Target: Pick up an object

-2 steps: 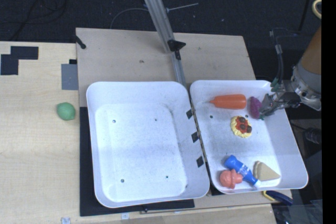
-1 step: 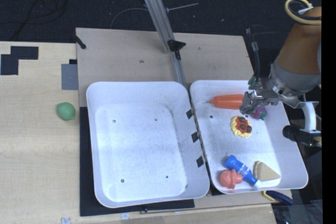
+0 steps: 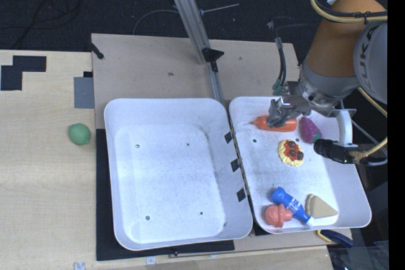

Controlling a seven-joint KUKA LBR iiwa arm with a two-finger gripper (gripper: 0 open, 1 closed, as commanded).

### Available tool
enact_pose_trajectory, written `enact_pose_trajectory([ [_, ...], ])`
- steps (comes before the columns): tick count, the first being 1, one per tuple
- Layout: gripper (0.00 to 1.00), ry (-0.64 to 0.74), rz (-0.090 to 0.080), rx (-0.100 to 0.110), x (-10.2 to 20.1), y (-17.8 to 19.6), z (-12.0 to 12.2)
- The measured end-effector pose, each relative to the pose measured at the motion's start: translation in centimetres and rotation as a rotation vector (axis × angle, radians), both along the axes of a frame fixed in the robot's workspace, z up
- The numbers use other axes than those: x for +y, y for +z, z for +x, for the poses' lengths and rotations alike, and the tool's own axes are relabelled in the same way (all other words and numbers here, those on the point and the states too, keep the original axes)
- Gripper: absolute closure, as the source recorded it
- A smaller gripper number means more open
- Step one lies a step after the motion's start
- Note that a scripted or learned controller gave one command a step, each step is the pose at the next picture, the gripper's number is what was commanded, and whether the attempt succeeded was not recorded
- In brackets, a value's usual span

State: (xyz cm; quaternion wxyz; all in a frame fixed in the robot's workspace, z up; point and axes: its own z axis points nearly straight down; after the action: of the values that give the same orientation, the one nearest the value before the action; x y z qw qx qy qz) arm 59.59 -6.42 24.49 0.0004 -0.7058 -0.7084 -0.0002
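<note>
Right bin [image 3: 354, 215], near end: a tan wedge [image 3: 320, 205], a blue toy [image 3: 290, 201] and a red-pink lump [image 3: 275, 215] touching it. Mid-bin: a yellow disc with red topping [image 3: 290, 153]. Far end: a purple object [image 3: 309, 129] and an orange carrot-shaped piece [image 3: 275, 124]. The gripper [image 3: 278, 112] sits directly over the orange piece; whether its jaws are apart or closed cannot be told. A green ball [image 3: 80, 134] lies on the bench, left of the left bin [image 3: 166, 169].
</note>
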Motion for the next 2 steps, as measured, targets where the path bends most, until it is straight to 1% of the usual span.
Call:
enact_pose_trajectory([
  [1,1.00,-0.001,-0.001,0.000,4.7,0.3,2.6],
  [2,1.00,-0.001,0.000,0.001,8.9,-0.6,5.0],
])
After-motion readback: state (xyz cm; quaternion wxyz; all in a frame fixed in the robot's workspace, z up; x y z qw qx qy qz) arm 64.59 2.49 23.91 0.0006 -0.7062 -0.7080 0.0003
